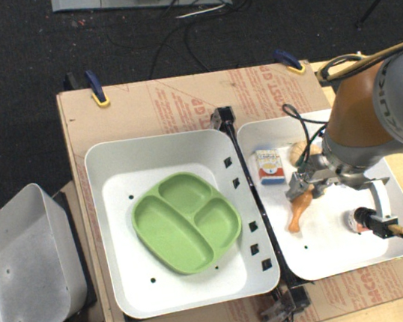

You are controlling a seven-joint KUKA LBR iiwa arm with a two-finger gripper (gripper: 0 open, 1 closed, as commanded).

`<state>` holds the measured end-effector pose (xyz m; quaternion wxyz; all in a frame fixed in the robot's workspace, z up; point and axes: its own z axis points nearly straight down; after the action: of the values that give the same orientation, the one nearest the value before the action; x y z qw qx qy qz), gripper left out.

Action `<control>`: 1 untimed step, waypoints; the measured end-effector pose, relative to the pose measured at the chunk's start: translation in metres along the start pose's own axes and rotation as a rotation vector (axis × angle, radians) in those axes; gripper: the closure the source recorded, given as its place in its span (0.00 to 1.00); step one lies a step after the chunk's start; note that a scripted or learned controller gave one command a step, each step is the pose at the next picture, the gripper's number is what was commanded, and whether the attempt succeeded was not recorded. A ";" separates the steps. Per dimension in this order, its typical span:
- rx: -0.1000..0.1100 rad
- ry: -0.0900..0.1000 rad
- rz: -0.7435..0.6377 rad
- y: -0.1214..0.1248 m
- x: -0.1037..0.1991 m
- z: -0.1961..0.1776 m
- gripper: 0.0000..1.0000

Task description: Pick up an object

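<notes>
The arm (375, 110) leans over the right bin (337, 249), its gripper (302, 187) low at the orange carrot (298, 214) lying mid-bin. I can't tell its state. It should centre on the carrot, clear of the small box (269, 165), before lifting.

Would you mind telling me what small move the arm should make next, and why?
Probably a short, slow lift straight up. The gripper sits at the upper end of the orange carrot-like object in the right bin, so a small rise would likely show whether it comes along.
</notes>
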<state>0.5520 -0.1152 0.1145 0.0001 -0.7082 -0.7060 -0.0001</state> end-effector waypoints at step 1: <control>-0.003 -0.001 -0.005 0.003 0.002 -0.042 1.00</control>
<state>0.5546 -0.1129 0.1567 -0.0012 -0.7064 -0.7078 -0.0009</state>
